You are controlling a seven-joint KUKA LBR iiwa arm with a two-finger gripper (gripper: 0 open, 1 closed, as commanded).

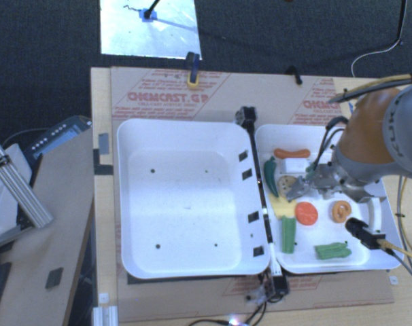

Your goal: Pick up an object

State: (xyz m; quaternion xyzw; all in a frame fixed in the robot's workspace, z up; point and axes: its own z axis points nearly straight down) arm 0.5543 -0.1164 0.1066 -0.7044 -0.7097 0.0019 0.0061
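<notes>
Gripper [298,185] low in the right bin [379,263] among the toy food, apparently placed to grab, claw state: cannot tell (too small), with 1 red tomato [306,213] just beside it and hot dog [292,153] near.

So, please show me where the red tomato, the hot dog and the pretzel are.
red tomato [306,213], camera view, middle of its round top.
hot dog [292,153], camera view, middle of the sausage.
pretzel [340,212], camera view, on its brown ring.
</notes>
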